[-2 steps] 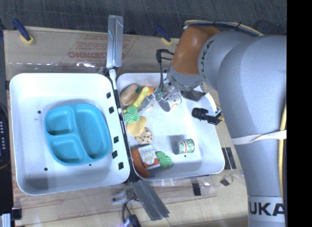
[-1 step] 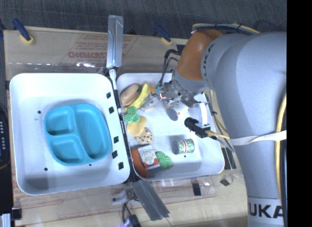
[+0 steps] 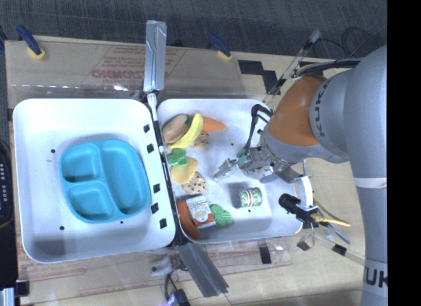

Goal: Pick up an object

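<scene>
Two white bins are sitting side by side; "KUKA" is showing on the arm. Gripper, fingers spread and gripping nothing, is hovering in the right bin just above-left of a green-labelled can, its writing unreadable.

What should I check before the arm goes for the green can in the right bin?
1. Gripper holds nothing between its fingers: ok.
2. Fingers spread for a grasp: ok, they look open.
3. Green can free of neighbours: ok, lying on its side on bare bin floor.
4. Gripper lined up over the can: not ok, it sits up and to the left of it.
5. Right bin wall leaves room beside the can: cannot tell.
6. Blue tray out of the way: ok, it lies in the left bin.
</scene>
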